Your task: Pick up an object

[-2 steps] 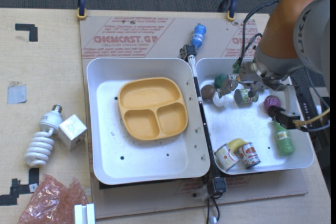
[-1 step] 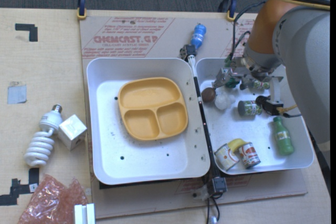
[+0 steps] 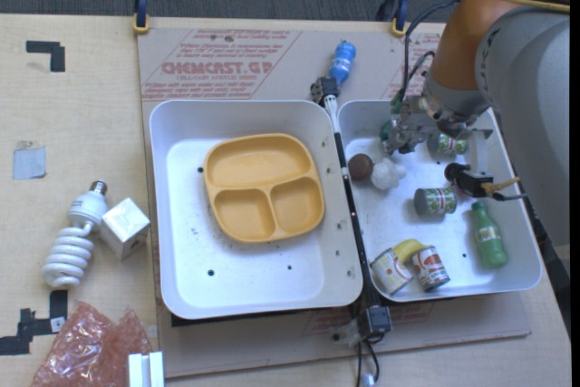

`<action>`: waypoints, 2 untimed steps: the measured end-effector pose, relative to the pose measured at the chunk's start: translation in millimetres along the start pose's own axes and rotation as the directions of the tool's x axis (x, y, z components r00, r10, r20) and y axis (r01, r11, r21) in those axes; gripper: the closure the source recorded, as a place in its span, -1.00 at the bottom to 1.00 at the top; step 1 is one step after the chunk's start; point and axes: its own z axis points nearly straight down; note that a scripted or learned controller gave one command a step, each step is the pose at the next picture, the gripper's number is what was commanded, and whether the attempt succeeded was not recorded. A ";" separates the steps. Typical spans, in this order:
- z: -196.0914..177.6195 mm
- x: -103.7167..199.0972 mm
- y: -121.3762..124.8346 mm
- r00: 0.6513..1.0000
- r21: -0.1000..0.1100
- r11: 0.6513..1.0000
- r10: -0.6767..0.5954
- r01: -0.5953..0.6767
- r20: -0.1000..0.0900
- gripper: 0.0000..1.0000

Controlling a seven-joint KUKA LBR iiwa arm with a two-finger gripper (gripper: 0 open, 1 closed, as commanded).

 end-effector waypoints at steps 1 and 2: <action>-121.2 -44.6 -45.2 1.000 -0.005 1.000 0.004 -0.004 -0.002 1.00; -121.2 -44.5 -45.3 1.000 -0.005 1.000 0.003 -0.003 -0.002 -1.00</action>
